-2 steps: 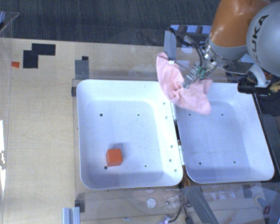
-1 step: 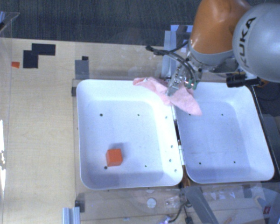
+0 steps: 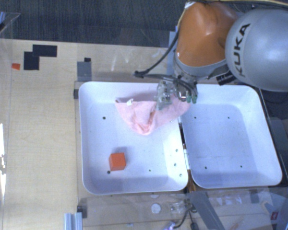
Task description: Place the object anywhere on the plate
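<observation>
Orange block (image 3: 117, 161): lower-left of the pincer, well apart, on left bin (image 3: 93, 143) floor
Pink cloth (image 3: 146, 115): crumpled, just beneath and left of the pincer
Pincer (image 3: 175, 96): grip state cannot be told
Progress: no plate discernible; placing apparently still ahead

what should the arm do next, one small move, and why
Probably lift slightly and check what comes up. The gripper sits at the upper right edge of the pink cloth in the left bin, while the orange block lies apart near that bin's front. A small rise would show whether the cloth is caught.
</observation>
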`<state>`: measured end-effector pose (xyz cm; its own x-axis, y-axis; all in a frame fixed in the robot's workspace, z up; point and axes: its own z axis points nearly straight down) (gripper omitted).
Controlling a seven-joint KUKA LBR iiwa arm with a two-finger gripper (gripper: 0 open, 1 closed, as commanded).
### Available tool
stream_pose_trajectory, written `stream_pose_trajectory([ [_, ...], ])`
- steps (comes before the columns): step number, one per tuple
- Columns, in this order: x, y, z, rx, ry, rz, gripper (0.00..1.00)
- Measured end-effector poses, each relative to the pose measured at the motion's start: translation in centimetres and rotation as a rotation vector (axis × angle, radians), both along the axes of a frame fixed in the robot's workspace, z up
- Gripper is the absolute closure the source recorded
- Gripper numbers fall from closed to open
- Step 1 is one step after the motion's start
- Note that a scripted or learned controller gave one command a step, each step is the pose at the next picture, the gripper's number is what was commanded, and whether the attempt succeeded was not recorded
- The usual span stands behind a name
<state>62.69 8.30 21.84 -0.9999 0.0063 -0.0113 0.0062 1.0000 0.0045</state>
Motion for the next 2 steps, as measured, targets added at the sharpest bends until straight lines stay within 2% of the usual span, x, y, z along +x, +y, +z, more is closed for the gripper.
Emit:
stream_pose_trajectory([
  [1, -2.7, 4.3, 1.5, 0.0, -0.001, 0.008, 1.0],
  [2, -5.4, 8.6, 0.9, 0.0, 0.002, 0.007, 1.0],
])
